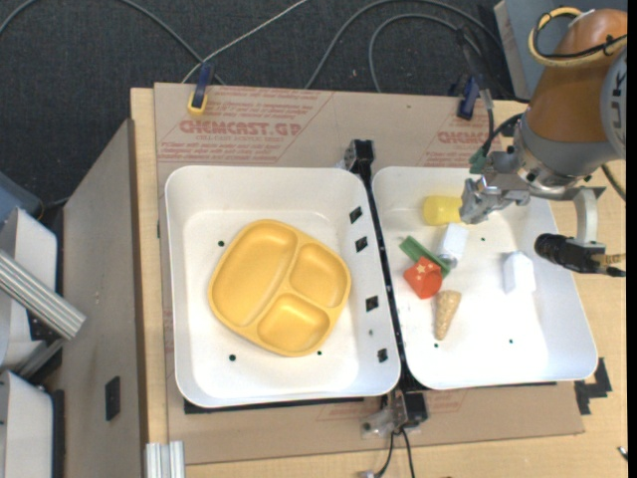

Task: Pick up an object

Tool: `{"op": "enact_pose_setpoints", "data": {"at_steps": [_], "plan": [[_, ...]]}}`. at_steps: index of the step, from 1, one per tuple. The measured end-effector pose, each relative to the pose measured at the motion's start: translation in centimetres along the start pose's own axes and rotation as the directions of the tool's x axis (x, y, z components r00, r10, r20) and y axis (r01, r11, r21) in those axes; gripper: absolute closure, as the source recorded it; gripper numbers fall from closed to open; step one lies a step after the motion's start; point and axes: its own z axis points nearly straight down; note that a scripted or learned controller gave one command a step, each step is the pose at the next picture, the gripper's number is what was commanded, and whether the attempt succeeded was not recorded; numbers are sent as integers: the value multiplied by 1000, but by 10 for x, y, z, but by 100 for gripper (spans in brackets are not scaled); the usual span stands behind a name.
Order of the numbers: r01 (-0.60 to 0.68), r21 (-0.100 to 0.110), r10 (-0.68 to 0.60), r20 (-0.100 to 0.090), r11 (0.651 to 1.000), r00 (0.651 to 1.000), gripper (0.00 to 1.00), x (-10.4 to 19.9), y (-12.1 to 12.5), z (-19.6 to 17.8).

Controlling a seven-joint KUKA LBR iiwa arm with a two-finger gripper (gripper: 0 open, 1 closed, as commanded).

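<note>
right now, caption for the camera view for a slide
Gripper over right bin beside yellow toy; tray in left bin.

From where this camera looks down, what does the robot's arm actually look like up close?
The arm is a thick, rounded grey tube with a broad orange band above the wrist and a thin yellowish cable looped at its top. It narrows to a silvery metal wrist, ending in a small grey gripper. A black cylindrical part with a yellow label sticks out beside it.

Red print reading "CHEMCAST GP" runs across the cardboard sheet (299,118) just behind the left bin (179,297); smaller lines are illegible.
</note>
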Motion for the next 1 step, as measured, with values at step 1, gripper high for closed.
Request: {"op": "enact_pose_setpoints", "data": {"at_steps": [1], "plan": [[4, 1, -4, -2, 1000, 1000, 100, 44, 11, -7]]}}
